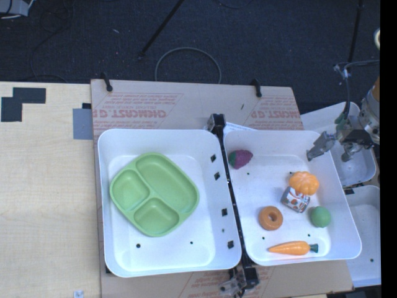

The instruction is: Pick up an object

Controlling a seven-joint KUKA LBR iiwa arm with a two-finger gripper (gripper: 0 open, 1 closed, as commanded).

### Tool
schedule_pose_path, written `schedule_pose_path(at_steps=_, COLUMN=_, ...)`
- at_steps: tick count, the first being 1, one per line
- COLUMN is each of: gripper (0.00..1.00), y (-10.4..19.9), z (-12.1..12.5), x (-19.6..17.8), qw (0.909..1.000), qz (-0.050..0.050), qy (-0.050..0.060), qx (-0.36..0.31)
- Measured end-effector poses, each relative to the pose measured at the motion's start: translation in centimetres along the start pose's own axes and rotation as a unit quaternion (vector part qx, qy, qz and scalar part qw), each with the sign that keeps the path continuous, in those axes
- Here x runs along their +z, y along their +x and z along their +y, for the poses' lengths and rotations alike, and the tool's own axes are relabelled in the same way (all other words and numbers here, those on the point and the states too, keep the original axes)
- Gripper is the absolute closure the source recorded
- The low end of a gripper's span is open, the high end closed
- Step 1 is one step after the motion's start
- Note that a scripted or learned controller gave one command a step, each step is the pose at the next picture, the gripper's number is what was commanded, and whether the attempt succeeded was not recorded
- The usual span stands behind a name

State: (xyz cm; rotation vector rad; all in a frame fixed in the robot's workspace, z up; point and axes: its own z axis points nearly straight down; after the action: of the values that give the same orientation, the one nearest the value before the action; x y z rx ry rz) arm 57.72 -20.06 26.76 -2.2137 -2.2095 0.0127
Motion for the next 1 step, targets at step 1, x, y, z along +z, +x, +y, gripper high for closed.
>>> schedule_pose_path(at_steps=1, gripper=0.00, y=0.04, z=0.17, x=-0.63, qw=1.0000, qz=-0.001, qy=-0.005, qx=-0.001)
